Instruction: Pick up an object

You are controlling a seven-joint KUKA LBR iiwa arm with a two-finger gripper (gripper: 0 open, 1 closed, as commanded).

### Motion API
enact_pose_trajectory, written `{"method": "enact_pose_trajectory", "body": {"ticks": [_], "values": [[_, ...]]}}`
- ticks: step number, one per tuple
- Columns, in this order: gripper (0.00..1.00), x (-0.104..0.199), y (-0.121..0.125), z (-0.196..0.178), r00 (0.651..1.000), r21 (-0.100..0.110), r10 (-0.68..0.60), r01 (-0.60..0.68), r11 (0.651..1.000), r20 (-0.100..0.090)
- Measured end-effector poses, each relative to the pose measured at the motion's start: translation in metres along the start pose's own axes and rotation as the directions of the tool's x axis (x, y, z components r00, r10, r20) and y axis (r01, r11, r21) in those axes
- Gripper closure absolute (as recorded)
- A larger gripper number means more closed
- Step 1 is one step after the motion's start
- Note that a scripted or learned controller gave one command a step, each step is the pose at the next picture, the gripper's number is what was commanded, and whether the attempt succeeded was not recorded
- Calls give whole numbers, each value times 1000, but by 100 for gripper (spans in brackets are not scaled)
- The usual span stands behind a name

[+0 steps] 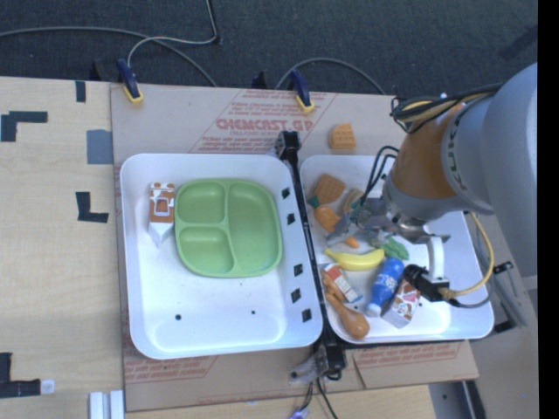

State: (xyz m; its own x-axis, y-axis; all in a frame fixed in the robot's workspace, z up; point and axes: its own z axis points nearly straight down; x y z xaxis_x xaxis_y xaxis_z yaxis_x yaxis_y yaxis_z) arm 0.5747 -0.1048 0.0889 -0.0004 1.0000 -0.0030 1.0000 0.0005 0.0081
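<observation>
Down in the right bin (472,321), the end effector (360,225) hangs just above the yellow banana (356,257); whether it is open or closed, I cannot tell.

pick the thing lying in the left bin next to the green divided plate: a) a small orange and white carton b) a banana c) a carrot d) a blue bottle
a, the small orange and white carton lies against the left edge of the green divided plate in the left bin, while the banana and blue bottle lie in the right bin.
</observation>
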Motion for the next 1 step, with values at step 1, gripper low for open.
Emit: {"method": "enact_pose_trajectory", "body": {"ticks": [1], "values": [[0,10,66,4,1000,6,-1,1,1000,-2]]}}
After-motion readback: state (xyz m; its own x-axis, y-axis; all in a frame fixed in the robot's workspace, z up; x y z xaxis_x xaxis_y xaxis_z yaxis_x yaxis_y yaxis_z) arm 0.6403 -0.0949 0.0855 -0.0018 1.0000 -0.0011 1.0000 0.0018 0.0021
